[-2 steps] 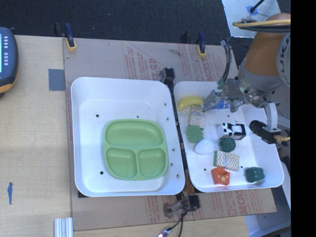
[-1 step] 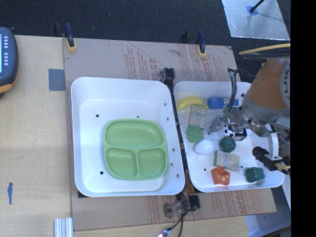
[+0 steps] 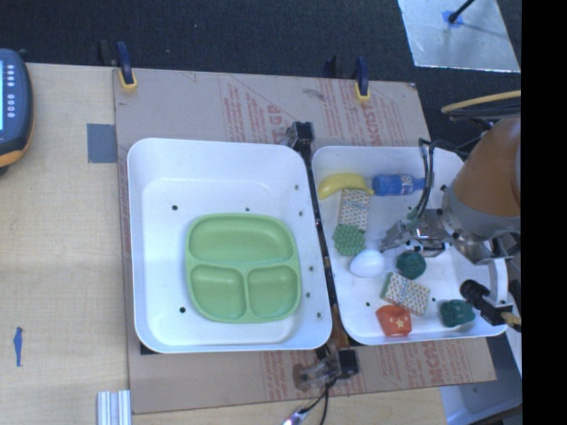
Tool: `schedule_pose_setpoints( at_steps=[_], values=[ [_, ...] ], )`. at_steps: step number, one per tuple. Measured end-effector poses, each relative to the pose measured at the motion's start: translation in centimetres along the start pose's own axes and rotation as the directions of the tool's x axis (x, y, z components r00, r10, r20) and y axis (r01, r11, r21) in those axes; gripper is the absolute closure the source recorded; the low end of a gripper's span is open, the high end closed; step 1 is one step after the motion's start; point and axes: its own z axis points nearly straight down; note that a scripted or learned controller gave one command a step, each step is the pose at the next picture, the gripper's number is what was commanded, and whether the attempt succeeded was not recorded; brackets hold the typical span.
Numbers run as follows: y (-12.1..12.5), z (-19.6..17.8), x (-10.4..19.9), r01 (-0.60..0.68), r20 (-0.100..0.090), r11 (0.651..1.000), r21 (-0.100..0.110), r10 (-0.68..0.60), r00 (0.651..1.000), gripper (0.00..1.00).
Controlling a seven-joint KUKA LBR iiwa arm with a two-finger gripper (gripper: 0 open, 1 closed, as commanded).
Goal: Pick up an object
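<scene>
At the frame's right, the gripper [image 3: 409,237] hangs above the right bin [image 3: 354,326], its grip state impossible to tell.

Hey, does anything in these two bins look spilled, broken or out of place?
Nothing stands out. The green three-compartment plastic tray lies flat in the left white bin; the small objects sit loosely scattered in the right white bin, none spilled over its rim.
</scene>
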Motion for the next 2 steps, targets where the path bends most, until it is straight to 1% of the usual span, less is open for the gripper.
schedule_pose_setpoints(
  at_steps=[1,2],
  values=[
    [8.8,0.7,-2.5,-0.005,0.001,1.000,0.016,0.005,1.000,0.00],
    [-0.3,1.3,-0.4,-0.009,-0.011,0.999,0.049,0.010,1.000,0.00]
  ],
)
